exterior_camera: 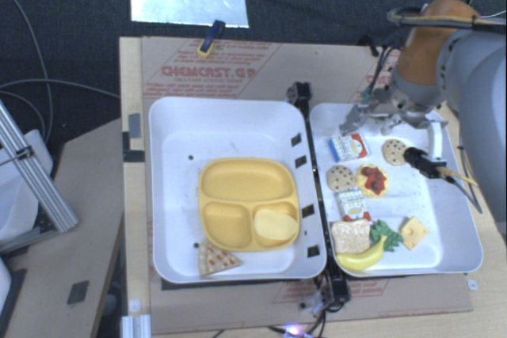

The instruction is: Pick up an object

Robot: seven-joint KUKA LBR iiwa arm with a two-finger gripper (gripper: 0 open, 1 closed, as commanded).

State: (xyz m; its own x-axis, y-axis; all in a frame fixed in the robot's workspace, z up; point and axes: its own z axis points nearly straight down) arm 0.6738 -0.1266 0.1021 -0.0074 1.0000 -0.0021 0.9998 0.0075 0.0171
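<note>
My gripper hangs over the far part of the right bin, open, with its two fingers spread apart. A tan cookie lies on the bin floor between them; nothing is held. Just left of the gripper lies a small white, blue and red packet. Nearer the camera are a chocolate-chip cookie, a round red-topped pastry, a second packet, a slice of toast, a banana, a green vegetable and a cheese wedge.
The left bin holds a yellow divided plate with a yellow round piece in one compartment, and a pizza slice at the front. A black divider runs between the bins. The grey arm covers the right bin's far right corner.
</note>
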